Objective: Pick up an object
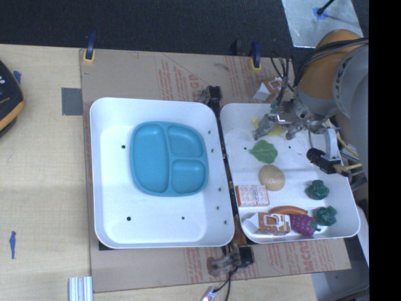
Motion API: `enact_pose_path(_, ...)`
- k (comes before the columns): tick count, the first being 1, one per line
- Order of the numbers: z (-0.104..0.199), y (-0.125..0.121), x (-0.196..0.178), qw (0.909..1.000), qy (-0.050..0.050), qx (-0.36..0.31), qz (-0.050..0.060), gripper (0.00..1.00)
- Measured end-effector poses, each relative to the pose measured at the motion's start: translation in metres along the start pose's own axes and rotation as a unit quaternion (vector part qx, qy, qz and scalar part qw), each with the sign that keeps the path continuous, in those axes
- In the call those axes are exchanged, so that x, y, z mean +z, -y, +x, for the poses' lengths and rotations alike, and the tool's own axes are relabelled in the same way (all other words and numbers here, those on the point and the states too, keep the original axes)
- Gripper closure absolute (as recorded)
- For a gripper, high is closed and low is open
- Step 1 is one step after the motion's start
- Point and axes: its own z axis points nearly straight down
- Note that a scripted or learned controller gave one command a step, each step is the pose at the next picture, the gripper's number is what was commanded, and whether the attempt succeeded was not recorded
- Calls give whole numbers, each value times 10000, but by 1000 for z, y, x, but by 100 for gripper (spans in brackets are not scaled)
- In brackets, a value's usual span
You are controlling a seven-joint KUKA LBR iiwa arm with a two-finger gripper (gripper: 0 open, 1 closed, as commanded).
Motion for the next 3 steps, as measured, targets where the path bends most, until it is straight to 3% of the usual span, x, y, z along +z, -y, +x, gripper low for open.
enact_pose_path(1,4,70,1,10000,5,3,-1,0)
enact_pose_path(2,33,10,0,10000,1,6,-12,0)
enact_pose_path(3,9,0,0,10000,2,15,-16,0)
